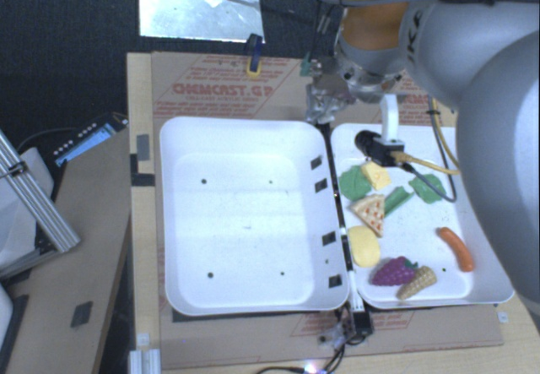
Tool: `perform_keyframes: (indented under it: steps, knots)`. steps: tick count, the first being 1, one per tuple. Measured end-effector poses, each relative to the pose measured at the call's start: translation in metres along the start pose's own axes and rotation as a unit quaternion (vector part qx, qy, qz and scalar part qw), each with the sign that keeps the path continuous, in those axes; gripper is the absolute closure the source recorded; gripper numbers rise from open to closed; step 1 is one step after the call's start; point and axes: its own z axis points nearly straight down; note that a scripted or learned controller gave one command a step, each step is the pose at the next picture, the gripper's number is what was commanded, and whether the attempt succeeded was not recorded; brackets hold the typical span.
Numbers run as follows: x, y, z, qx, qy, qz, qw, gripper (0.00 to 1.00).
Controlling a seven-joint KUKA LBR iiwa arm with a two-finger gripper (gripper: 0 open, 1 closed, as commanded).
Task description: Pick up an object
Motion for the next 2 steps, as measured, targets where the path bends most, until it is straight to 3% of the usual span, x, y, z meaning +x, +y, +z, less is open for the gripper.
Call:
perform_keyframes:
  steps: [1,2]
  knots:
    - [-0.064,-0.006,-0.013,0.002,-0.003,0.008,1.0000,1.00]
    - [0.024,0.012,-0.225,-0.007,0.000,0.001,1.0000,1.00]
